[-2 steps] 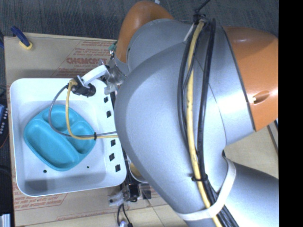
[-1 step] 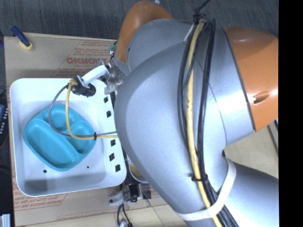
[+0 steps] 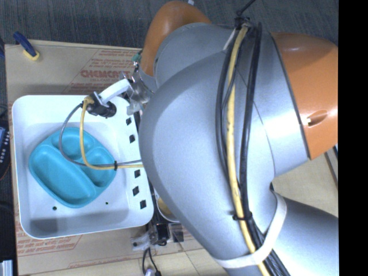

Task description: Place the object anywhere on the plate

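At the far left, a small blue-and-yellow item [image 3: 26,46] lies on the cardboard-covered worktop [image 3: 69,68], outside the bin. Next comes the left white bin [image 3: 34,223], and in it a light blue divided plate [image 3: 72,165] with three compartments, tilted toward the bin's near-left corner. Nothing rests on the plate, so by my reading the placement is not done. A yellow cable [image 3: 86,148] and a grey one loop over the plate's right part, running up to a black connector [image 3: 103,109].

Rightward, the grey arm [image 3: 218,154] with its orange band [image 3: 310,96] covers the rest of the scene, including the second bin. The hand is hidden beneath the arm's bulk, so whether it is apart, together or clamped on something cannot be told. Nor can the object to be placed be made out; it may lie under the arm.

The left bin has open floor along its near and far walls. The plate's right side sits close under the arm and the cables, so I judge approach room tight there.
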Robot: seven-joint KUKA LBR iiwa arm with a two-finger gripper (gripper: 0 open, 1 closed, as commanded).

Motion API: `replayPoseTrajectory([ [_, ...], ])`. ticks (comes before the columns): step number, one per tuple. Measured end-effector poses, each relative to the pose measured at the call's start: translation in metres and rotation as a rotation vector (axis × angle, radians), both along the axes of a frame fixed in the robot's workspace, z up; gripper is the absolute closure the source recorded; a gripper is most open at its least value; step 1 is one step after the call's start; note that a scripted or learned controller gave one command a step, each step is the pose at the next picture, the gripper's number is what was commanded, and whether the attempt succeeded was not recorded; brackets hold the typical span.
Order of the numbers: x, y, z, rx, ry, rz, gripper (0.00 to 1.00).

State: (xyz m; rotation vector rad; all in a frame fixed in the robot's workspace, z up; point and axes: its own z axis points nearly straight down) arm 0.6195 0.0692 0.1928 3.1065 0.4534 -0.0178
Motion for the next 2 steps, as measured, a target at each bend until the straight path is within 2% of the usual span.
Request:
replayPoseTrajectory([
  [2, 0.0000, 0.0000, 0.0000, 0.000, 0.000, 0.000, 0.00],
])
